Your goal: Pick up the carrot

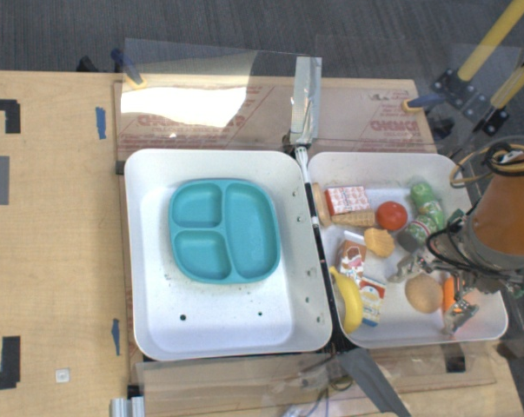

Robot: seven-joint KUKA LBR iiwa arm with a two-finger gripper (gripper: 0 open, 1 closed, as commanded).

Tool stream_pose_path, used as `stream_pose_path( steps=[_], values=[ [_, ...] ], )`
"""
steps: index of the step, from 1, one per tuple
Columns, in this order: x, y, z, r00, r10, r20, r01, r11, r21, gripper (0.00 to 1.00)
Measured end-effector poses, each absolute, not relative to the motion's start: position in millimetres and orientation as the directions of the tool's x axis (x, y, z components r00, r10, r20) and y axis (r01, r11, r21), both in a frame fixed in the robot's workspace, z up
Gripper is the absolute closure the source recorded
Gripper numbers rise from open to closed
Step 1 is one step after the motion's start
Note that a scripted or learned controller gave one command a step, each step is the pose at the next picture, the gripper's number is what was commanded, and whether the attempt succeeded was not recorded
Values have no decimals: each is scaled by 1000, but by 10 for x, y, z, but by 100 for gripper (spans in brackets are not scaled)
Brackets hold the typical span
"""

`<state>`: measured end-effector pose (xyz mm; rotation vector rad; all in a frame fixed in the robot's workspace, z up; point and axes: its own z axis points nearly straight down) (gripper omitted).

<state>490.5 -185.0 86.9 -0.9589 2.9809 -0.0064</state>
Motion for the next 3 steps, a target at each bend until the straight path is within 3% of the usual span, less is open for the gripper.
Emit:
stream_pose_path(
  steps=[1, 2, 3],
  values=[
    [4895, -1872, 870, -885, -466, -8, -466, 885, -4, 0],
    [4944, -1855, 1005, -884, -467, -21, -467, 884, -11, 100],
    [4939, -1854, 997, -884, -467, -20, -467, 884, -10, 0]
  ],
)
